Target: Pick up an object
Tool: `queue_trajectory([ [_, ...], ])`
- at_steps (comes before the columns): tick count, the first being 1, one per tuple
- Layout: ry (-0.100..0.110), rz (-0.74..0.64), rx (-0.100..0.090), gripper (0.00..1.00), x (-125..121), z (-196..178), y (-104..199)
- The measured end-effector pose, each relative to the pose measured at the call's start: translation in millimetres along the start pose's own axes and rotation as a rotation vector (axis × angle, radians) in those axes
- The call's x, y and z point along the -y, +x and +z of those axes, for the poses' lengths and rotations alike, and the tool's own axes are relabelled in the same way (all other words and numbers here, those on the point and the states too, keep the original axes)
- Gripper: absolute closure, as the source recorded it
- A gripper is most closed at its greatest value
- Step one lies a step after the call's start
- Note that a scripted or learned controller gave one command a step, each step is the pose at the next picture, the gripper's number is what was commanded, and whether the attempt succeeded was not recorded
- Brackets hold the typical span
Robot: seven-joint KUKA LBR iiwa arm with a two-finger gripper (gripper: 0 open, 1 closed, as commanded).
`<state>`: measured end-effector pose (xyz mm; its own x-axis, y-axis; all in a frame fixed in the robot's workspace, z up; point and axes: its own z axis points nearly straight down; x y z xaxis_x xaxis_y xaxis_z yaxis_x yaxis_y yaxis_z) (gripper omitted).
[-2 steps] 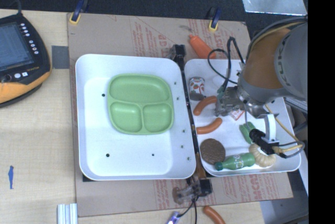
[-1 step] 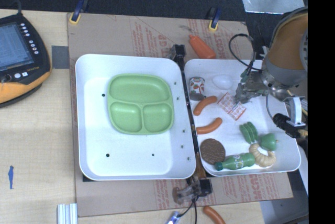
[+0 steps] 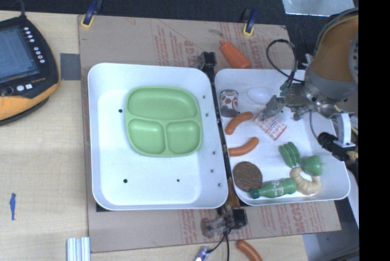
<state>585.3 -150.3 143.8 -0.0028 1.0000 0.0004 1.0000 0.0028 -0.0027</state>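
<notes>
The right bin (image 3: 341, 193) holds several small items. Among them are two orange sausages (image 3: 239, 121) (image 3: 242, 146), a brown round patty (image 3: 248, 175), a green bottle (image 3: 277, 188) and a beige ring (image 3: 306, 182). A green vegetable (image 3: 290, 153), a white egg shape (image 3: 258, 94), a small round can (image 3: 228, 98) and a red-and-white packet (image 3: 272, 126) are there too. My gripper (image 3: 270, 110) hangs over the bin's upper middle, just above the packet and right of the upper sausage. Nothing is visibly held in it.
The left bin (image 3: 109, 180) holds a green divided plate (image 3: 163, 119). An orange carrot (image 3: 234, 55) lies on the cardboard behind the bins, and another sausage (image 3: 250, 249) lies in front. A control pendant (image 3: 21, 71) sits at far left. Cables run by the arm (image 3: 332, 64).
</notes>
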Motion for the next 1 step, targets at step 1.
queue_trajectory([
  [1,-0.005,-0.003,0.003,0.0,12.2,49.1,46.1],
])
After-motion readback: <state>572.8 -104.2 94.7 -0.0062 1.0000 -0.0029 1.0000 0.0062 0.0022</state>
